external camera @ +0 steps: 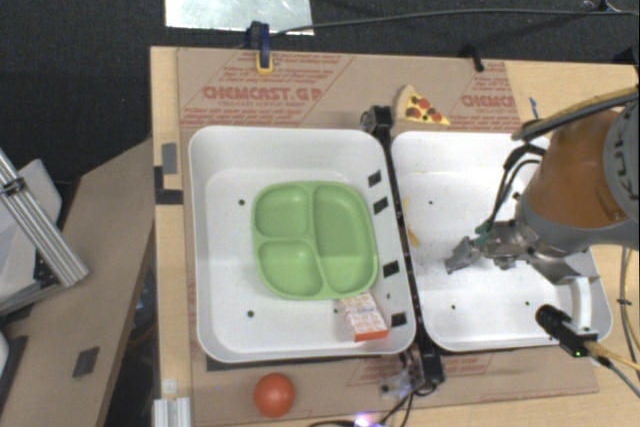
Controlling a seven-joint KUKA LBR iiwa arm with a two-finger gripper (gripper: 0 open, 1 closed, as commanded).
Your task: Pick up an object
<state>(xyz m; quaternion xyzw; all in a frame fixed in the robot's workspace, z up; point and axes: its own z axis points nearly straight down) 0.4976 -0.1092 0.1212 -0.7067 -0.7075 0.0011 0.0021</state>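
Note:
A green divided plate [313,240] lies in the middle of the left bin [215,175]. A small red-and-white box [361,317] rests at that bin's front right corner, just below the plate. My gripper [466,255] hangs over the middle of the right bin [450,165], pointing left, with the grey and orange arm [585,185] behind it. Nothing shows between its fingers. Whether they are open or shut is unclear at this angle.
A pizza-slice toy [421,107] lies on the cardboard behind the bins. An orange-red ball [274,394] sits on the bench in front of the left bin. A black divider with clips [395,215] runs between the bins.

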